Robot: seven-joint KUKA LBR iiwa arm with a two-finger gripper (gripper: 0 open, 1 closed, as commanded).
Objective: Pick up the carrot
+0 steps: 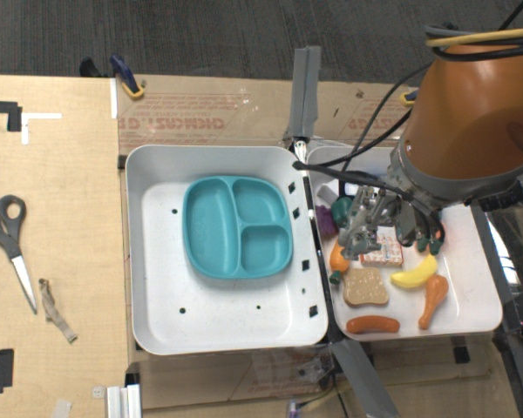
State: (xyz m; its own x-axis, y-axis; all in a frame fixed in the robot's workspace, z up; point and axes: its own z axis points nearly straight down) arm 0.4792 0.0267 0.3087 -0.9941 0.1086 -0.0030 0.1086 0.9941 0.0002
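Note:
In the right bin (pixel 484 320), the carrot (pixel 336 259) shows as a small orange piece near the left wall, partly hidden by the gripper. My gripper (pixel 359 242) hangs low over the bin, just right of the carrot and above it, under the arm's big orange band (pixel 475 103). Whether it touches the carrot I cannot tell.
Around the gripper lie a bread slice (pixel 366 288), a banana (pixel 416 273), a red sausage (pixel 372 325), an orange drumstick (pixel 432 300), a small printed box (pixel 385 252), and green (pixel 343 207) and purple (pixel 326 221) toys. The left bin (pixel 157 320) holds a teal divided plate (pixel 238 226). Scissors (pixel 9 242) lie far left.

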